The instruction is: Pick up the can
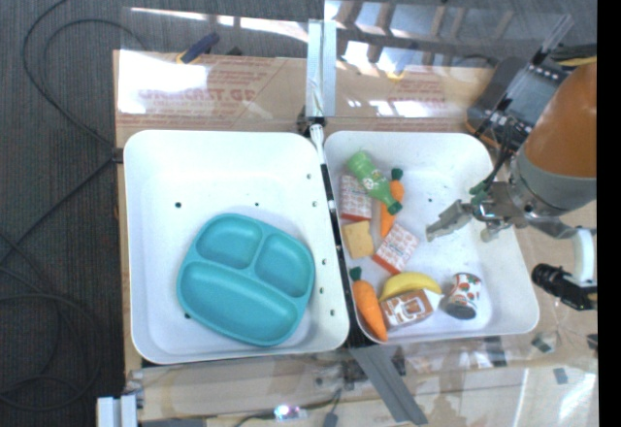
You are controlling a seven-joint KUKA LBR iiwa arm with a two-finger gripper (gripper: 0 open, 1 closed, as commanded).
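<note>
Can (463,294) on its side in the near right corner of the right bin (505,158), dark open mouth facing the viewer. Probably light, stiff, smooth and apt to roll; best pinched across the round body. Red-and-white label, writing too small to read. Just left: banana (410,282), brown packet (408,308), carrot (368,309). Gripper (464,220) above and well apart, fingers spread wide, holding nothing. Teal plate (247,278) in left bin.
</note>
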